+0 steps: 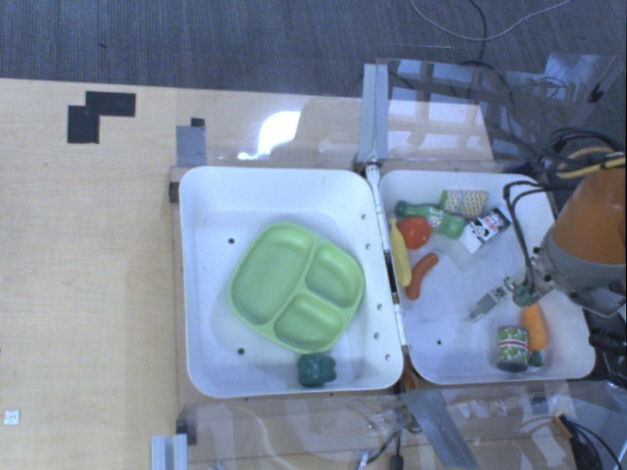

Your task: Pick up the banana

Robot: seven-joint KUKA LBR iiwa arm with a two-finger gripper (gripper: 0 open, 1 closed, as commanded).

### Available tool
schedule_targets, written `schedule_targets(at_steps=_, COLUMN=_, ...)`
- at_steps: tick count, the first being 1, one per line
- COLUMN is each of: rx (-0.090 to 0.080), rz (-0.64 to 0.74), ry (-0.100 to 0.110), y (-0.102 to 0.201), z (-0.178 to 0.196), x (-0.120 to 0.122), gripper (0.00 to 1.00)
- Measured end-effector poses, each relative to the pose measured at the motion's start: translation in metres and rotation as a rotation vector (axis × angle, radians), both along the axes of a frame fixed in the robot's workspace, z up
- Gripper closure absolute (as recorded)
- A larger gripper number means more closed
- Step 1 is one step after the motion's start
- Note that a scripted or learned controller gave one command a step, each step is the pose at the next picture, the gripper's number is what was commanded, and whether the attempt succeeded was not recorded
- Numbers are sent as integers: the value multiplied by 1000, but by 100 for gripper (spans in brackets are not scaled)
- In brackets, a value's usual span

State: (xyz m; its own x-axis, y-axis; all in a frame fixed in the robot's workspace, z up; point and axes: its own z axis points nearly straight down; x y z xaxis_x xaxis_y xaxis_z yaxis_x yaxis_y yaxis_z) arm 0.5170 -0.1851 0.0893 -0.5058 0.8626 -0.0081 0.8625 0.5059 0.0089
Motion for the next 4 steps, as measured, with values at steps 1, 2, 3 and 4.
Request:
schedule_targets(at_steps=1, rx=-2, rz=159, ry=-5, y=73, z=1, x=-14, gripper=0)
schedule_targets(at_steps=2, rx=-3, rz=356, ry=1, y=80, z=0, x=39, gripper=0)
schedule_targets(at_steps=3, rx=-4, rz=412, ry=-1, y=65, z=0, x=68, gripper=0)
schedule_targets(at_steps=4, rx=-3, rz=374, ry=2, y=63, z=91, x=73, gripper=0)
